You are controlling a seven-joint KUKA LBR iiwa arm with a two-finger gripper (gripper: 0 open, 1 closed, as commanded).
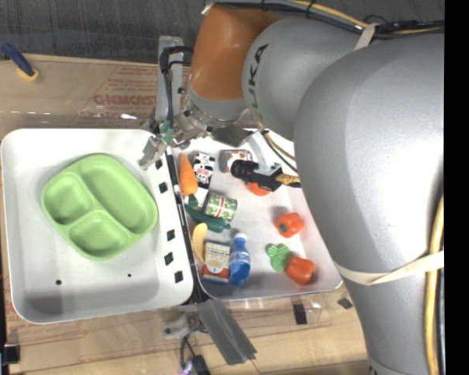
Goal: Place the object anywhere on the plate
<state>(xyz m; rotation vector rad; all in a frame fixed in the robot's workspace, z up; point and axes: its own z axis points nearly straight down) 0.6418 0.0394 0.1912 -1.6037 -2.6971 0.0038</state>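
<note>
The pincer [158,148] hangs over the wall between the two bins, at the far end. I cannot tell if it grips anything, or how wide it is. The green plate [100,205] lies just to its left, in the left bin [31,287]. The toys, like the carrot [187,175], lie close by on its right.

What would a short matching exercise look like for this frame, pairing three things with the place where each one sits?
Things:
1. green plate
2. blue bottle
3. gripper

Places:
A. near edge of the right bin
B. above the divide between the bins, at the far side
C. in the left bin

Pairs: 1-C, 2-A, 3-B
</note>
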